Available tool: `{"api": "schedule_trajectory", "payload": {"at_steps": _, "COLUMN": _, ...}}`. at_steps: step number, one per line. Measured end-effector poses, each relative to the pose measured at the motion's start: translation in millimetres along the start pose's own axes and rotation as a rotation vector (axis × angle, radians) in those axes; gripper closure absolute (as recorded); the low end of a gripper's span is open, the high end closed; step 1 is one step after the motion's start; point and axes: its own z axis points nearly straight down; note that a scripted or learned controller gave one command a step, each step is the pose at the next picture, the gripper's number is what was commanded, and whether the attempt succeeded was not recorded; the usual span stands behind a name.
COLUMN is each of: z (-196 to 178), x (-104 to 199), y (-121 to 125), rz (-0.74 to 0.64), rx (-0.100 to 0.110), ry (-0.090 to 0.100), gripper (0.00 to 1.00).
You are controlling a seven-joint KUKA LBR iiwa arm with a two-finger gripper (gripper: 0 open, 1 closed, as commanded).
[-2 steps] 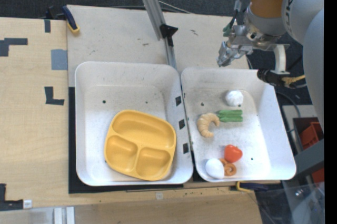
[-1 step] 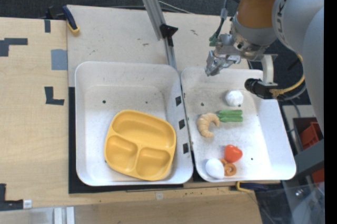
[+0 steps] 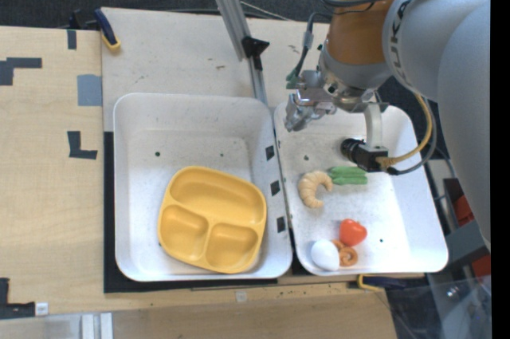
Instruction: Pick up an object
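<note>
- Tool [image 3: 301,116] hangs over the right bin's [image 3: 414,246] far left corner; I cannot tell its state.
- Right bin: croissant [image 3: 315,187] touching a green piece [image 3: 348,175], then a red piece [image 3: 352,231], white egg [image 3: 324,254] and small orange piece [image 3: 347,255] near the front.
- Left bin [image 3: 135,170] holds a yellow divided tray [image 3: 212,218].
- I see bare floor along the right bin's right side.

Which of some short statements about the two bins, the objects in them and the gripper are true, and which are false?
1. The yellow tray lies in the left bin. True.
2. The croissant sits on the yellow tray. False: it lies in the right bin, beside the green object.
3. The gripper holds the red object. False: the red object lies on the bin floor, apart from the gripper.
4. The white egg lies near the right bin's front edge. True.
</note>
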Motion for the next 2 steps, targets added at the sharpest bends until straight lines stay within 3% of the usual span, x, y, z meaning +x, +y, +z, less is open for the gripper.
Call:
{"api": "schedule_trajectory", "payload": {"at_steps": 1, "z": -7.6, "x": 45.4, "y": -30.6, "rz": -0.001, "rx": 0.001, "ry": 0.0, "gripper": 1.0}}
{"api": "schedule_trajectory", "payload": {"at_steps": 2, "z": 8.2, "x": 81.9, "y": -64.9, "rz": 0.0, "rx": 0.003, "ry": -0.001, "gripper": 1.0}}
